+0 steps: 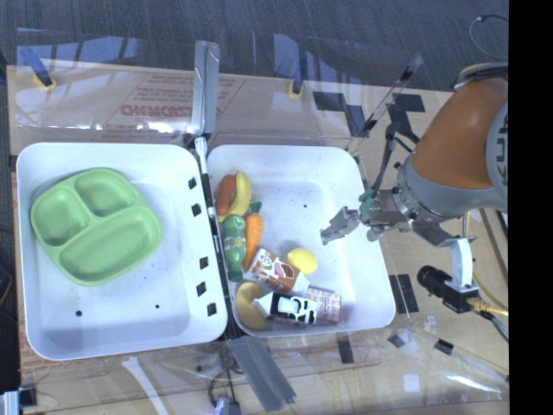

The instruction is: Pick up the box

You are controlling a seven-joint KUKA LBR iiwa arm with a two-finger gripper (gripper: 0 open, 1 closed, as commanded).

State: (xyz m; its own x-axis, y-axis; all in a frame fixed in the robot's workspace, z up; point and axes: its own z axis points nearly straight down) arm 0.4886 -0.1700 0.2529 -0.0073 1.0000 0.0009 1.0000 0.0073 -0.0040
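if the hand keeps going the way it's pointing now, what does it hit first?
The hand points left and slightly down over the right bin. Straight on, it would probably meet the yellow lemon or the box beside it first. Its height above them is unclear, so this is a guess.

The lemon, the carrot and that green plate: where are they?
lemon (301,260), camera view, middle of its yellow skin.
carrot (252,236), camera view, middle of its orange body.
green plate (62,215), camera view, floor of its upper-left compartment.
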